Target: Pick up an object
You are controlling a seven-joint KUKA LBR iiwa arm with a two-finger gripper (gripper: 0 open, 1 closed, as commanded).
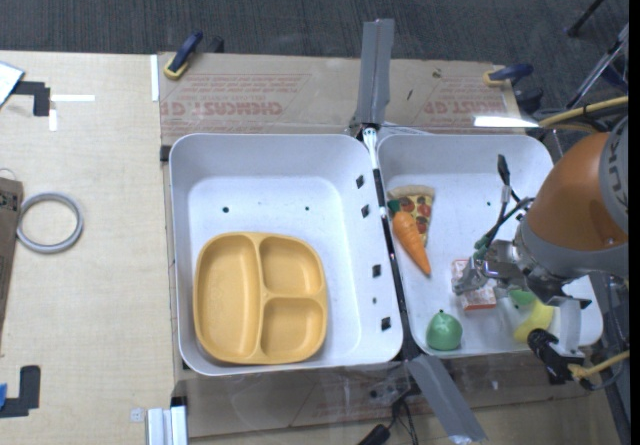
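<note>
Reading upside-down red print on cardboard (265, 98) behind bins, looks like "CHEMCATS", rest illegible. I see gripper (470, 276) low in right bin (455, 158), over small red-white packet (478, 295); claw state — cannot tell from here. Carrot (411, 242) near bin's left wall, long axis diagonal, tip toward lower right. Pizza slice (418, 203) touching carrot top. Green apple (444, 331) at front. Yellow divided plate (262, 297) in left bin (200, 183).
</note>
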